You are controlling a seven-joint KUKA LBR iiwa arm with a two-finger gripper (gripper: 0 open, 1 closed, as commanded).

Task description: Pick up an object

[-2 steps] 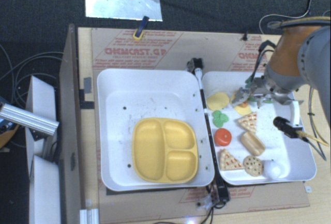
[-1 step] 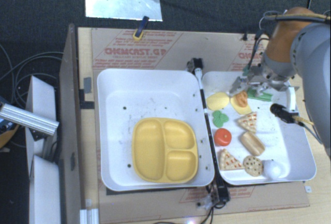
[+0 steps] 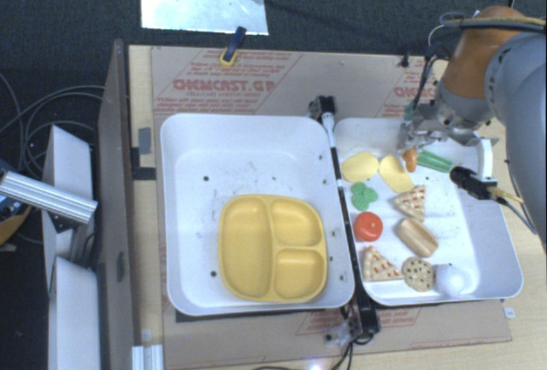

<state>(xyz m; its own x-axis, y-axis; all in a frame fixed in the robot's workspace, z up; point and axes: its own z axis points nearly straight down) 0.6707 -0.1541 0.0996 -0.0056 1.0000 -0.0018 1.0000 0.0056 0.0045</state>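
Orange and small, the carrot lay at the back of the right bin, directly under the gripper, which stood low over that corner at the end of the grey arm. Whether the tool had closed on anything could not be told: its tips were lost against the bin wall and the toy food, and nothing showed clearly lifted between them. By my judgement the task was only at the reach: the arm was down at the pile, but every item still seemed to rest on the bin floor, so the grasp and the lift were left to do. The carrot looked stubby, its long axis running roughly from back to front of the bin, though it was too small to say which end was the tip. Just right of it lay a green piece, its long axis across the bin and tilted slightly down to the right. Near them were two yellow pieces, a pizza slice, a tomato, a hot dog and a cookie. The left bin held a yellow tray, well apart from the gripper.
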